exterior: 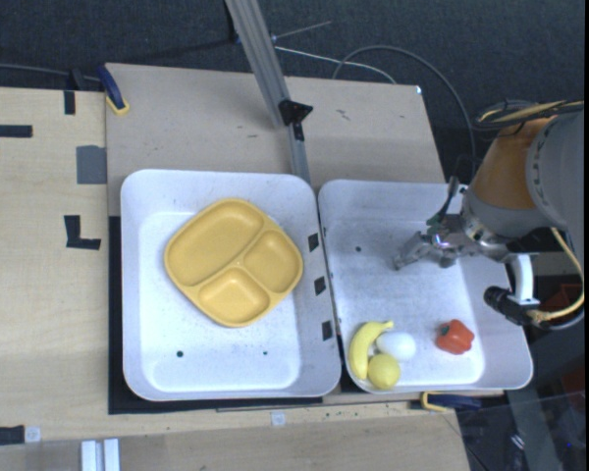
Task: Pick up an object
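Two bins: white, side by side on the table (206, 116).
Left bin (147, 361): holds a yellow divided plate (234, 261), near its far edge.
Right bin (373, 214): banana (365, 341), white egg (399, 345) and lemon (384, 370) clustered at its near left corner (touching one another); red pepper (455, 337) near its near right corner.
Claw (404, 259): fingers spread wide, holding nothing, low over the right bin's middle, well apart from the fruit.

Two bins sat side by side on the bench (39, 263). The left bin (137, 292) held a divided plate (233, 261). In the right bin (373, 214), a banana (366, 341), egg (398, 345) and lemon (383, 370) clustered at the near left corner, a pepper (455, 337) to their right, the gripper (412, 253) farther back.
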Robot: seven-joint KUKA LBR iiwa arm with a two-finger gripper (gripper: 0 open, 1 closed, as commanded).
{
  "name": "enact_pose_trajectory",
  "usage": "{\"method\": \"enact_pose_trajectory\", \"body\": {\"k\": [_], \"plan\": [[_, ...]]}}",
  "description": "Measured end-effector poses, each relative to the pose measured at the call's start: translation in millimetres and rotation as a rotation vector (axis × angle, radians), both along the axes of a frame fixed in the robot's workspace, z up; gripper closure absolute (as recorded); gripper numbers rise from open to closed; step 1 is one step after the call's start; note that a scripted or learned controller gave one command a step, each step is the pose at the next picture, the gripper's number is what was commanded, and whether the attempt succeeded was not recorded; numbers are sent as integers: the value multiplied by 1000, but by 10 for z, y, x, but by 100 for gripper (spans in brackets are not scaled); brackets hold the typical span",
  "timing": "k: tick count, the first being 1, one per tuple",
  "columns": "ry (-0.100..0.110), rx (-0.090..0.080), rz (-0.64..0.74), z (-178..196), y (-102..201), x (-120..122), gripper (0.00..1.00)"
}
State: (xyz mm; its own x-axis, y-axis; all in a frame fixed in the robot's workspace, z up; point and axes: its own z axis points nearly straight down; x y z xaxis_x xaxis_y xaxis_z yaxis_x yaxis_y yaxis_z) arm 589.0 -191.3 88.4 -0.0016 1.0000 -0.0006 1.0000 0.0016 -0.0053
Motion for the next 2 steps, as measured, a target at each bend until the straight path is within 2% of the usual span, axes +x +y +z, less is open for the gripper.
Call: {"method": "enact_pose_trajectory", "body": {"k": [1,2], "plan": [[-4,0,0,3,3,-2,0],[-3,0,1,103,6,-2,100]]}}
